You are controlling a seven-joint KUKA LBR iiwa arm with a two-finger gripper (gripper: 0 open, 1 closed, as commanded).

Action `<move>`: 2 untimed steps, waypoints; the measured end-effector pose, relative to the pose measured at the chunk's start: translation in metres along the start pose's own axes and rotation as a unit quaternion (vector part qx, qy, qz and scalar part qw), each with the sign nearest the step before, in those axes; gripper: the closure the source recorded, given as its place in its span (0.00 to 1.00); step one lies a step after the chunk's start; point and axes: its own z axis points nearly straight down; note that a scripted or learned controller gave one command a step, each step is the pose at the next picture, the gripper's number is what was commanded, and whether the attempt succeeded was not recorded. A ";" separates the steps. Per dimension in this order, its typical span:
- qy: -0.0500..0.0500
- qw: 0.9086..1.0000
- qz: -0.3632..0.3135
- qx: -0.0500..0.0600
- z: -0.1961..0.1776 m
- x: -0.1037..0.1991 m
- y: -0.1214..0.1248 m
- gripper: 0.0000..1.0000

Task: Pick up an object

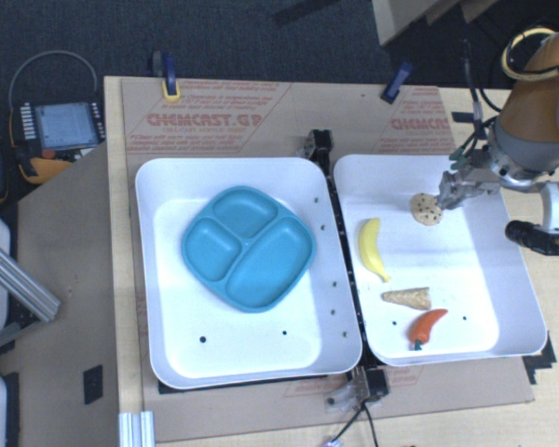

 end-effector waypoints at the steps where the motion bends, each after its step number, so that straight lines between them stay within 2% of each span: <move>1: 0.000 1.000 0.000 0.000 -0.046 -0.005 0.007 1.00; 2: -0.001 1.000 0.000 -0.001 -0.111 -0.006 0.008 1.00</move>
